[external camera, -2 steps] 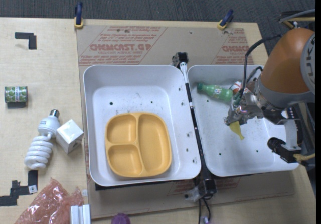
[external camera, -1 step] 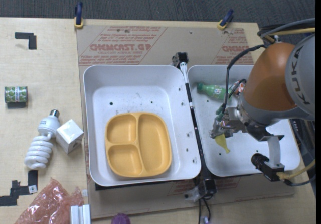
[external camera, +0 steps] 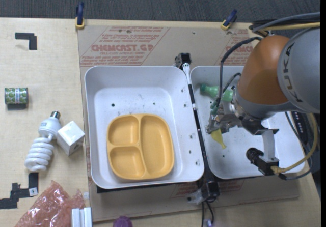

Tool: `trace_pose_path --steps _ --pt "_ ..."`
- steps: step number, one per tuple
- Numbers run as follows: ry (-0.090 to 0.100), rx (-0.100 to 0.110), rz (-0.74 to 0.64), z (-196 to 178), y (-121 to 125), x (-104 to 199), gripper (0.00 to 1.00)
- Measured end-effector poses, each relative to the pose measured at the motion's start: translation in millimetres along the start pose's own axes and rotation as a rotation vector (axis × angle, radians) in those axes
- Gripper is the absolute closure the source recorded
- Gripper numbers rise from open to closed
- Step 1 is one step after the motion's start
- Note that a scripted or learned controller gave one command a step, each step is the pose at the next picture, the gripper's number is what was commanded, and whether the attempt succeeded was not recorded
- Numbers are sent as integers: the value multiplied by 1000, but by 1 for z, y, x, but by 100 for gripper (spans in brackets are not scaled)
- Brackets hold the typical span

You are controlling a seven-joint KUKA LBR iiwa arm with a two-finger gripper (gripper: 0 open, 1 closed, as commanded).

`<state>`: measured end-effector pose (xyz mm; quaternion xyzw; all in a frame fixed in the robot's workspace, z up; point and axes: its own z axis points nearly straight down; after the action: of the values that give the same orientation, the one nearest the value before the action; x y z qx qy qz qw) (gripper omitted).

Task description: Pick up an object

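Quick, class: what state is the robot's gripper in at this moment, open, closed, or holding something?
Gripper: cannot be told; it sits low in the right bin beside a yellow object.

One fixed camera above the bench [external camera: 46, 68]; looks down aslant.

The brown board [external camera: 127, 43] under the bins reads "CHEMCAST GP" in red; the arm [external camera: 300, 73] reads "KUKA".
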<state>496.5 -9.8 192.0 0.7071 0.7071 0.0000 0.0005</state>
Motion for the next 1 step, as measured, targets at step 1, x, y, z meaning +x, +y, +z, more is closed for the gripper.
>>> trace_pose_path --steps 1 --pt "0 0 -2 0 27 24 100"
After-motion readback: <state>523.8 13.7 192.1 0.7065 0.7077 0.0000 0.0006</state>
